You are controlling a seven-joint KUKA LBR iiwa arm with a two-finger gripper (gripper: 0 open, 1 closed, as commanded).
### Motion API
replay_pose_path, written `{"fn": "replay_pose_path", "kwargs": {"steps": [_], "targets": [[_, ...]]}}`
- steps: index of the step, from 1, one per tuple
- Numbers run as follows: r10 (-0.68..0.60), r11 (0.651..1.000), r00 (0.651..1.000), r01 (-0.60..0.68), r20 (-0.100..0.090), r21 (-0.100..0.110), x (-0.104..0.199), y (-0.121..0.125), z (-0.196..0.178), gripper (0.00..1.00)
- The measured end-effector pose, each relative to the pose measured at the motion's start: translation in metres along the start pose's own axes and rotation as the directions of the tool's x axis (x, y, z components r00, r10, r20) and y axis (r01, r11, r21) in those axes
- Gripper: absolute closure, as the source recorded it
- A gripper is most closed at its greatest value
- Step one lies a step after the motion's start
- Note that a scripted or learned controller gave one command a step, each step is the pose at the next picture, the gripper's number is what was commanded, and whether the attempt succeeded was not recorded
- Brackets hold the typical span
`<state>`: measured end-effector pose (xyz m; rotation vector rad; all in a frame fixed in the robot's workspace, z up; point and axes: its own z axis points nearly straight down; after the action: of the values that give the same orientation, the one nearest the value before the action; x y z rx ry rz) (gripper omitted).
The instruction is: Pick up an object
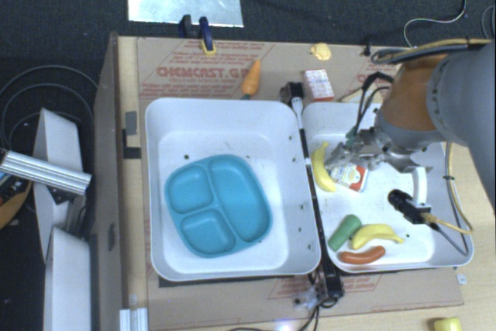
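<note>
Pincer (pixel 350 159) over carton (pixel 353 177), grip state unclear; banana (pixel 321 167) beside, long axis near-vertical.

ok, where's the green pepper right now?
Camera view: the green pepper lies in the right bin, near its front edge, between a banana and a sausage.

Two white bins (pixel 167 128) side by side — one blue divided tray (pixel 218 203) in the left. Over in the right: two bananas (pixel 320 167), one green pepper (pixel 343 231), one red sausage (pixel 361 256) — plus one red-and-white carton (pixel 353 177).
</note>
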<state>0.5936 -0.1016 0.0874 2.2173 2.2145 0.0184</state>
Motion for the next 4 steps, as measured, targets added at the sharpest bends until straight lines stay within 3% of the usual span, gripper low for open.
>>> {"fn": "replay_pose_path", "kwargs": {"steps": [1,2,3,4], "targets": [[-0.005,1.000,1.000,0.005,0.001,-0.006,0.000,0.004,-0.015,1.00],[-0.005,1.000,1.000,0.005,0.000,-0.004,0.001,0.003,-0.014,0.00],[0.000,1.000,1.000,0.000,0.003,0.017,-0.020,-0.041,0.003,0.00],[-0.003,1.000,1.000,0.003,0.003,0.011,-0.018,-0.038,-0.008,1.00]]}}
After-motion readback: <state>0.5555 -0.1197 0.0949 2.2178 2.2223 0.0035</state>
